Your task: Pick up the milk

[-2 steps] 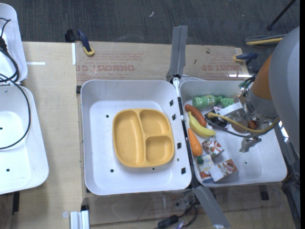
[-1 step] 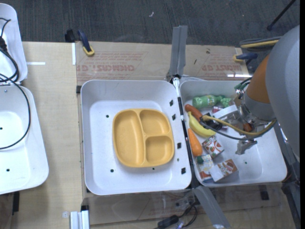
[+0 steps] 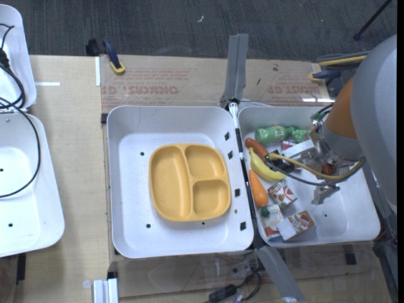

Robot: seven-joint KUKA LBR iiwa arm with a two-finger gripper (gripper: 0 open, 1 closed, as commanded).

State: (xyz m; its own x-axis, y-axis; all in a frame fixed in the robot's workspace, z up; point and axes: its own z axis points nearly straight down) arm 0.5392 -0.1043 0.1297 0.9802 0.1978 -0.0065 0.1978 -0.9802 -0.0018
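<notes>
Red lettering printed on the cardboard sheet behind the bins, seen upside down and too blurred to be read with certainty, print on the small cartons illegible

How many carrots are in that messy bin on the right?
2. One carrot lies near the bin's upper left, above the banana; the other carrot lies just below it. More may hide beneath the arm.

Milk carton found in right bin, left half, toward the near side. Small, white with red and orange print. Lay tipped on its side, slanted. Sat just right of the carrot, below the banana; a second similar printed carton just nearer the bin's front wall.
</notes>
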